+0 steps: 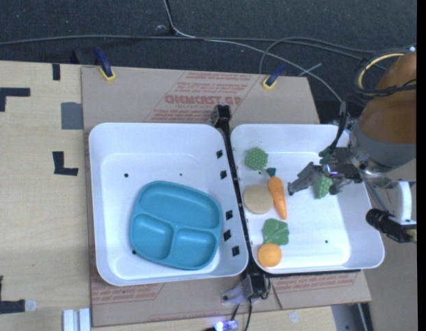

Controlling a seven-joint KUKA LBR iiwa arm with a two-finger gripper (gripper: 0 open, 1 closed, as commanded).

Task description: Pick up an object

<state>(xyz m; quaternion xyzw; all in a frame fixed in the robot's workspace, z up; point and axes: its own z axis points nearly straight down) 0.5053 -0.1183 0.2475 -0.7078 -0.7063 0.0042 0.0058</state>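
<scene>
Nearest, in the right bin (337, 254): an orange ball (269, 254), a green leafy piece (276, 231), a beige disc (257, 199) and a carrot (277, 196). A small green piece (323, 187) sits pinched in the pincer (322, 182) above the bin floor. Farther off, red print on the cardboard (192, 102) reads "CHEMCAST".

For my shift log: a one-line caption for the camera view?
Gripper over right bin grips a green toy; blue tray in left bin.

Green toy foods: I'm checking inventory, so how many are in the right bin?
3: a broccoli-like piece by the divider, one above the orange, one at the claw.
</scene>
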